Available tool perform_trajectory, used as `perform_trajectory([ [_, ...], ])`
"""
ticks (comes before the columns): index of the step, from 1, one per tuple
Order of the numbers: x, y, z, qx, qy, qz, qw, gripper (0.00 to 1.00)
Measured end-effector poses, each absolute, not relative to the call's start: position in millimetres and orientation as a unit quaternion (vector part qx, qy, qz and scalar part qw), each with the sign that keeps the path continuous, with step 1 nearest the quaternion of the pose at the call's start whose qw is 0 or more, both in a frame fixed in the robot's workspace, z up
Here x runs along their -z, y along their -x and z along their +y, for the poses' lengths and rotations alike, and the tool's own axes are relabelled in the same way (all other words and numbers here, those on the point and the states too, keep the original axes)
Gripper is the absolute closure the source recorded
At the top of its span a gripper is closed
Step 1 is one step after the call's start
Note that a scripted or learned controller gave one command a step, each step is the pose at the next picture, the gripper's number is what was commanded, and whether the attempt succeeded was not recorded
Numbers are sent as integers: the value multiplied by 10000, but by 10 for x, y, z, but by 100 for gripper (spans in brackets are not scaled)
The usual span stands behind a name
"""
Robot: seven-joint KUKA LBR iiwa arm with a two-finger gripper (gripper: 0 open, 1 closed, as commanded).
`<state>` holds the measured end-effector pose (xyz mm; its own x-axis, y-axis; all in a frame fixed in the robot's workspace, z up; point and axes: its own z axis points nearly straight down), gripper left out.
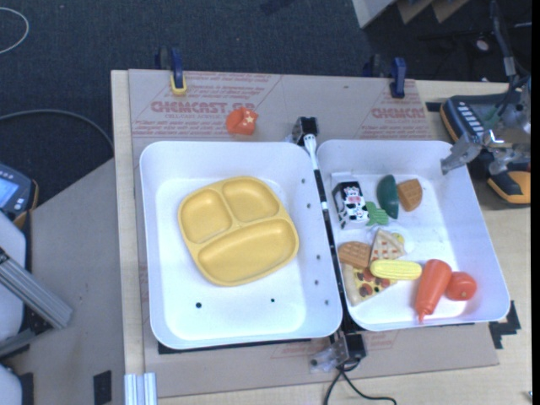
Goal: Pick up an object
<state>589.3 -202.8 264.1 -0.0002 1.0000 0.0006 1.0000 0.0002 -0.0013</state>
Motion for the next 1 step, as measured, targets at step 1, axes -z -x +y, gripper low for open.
perform_trajectory([
  [1,-1008,-5104,-1662,-40,7073,-7068,99,0],
])
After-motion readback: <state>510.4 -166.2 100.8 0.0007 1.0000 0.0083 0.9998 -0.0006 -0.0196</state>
